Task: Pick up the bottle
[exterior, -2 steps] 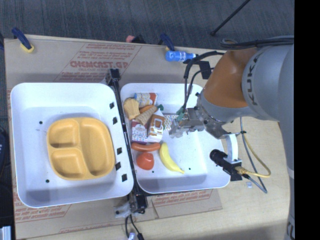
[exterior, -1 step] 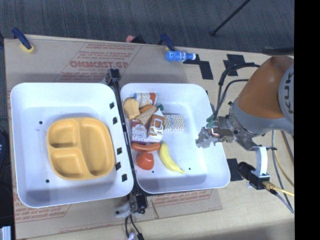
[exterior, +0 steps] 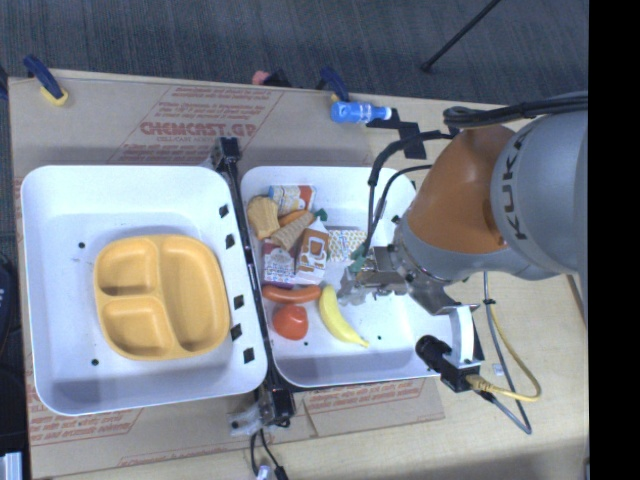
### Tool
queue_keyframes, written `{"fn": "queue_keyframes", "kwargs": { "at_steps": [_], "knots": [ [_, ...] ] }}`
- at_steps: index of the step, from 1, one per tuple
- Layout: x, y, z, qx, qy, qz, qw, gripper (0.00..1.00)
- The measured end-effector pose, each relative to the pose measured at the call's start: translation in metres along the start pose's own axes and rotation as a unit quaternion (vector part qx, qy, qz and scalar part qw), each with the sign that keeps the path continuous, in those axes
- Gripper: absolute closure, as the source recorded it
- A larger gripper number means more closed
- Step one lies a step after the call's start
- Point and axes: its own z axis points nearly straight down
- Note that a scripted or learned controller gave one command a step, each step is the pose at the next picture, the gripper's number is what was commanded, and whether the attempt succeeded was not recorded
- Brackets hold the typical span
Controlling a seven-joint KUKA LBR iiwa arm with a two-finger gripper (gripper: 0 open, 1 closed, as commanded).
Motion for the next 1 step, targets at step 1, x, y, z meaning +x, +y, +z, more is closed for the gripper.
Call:
{"fn": "queue_keyframes", "kwargs": {
  "at_steps": [1],
  "knots": [
    [-0.0260, 0.0008, -0.0985, -0.002, -0.001, -0.077, 0.9970, 1.00]
  ]
}}
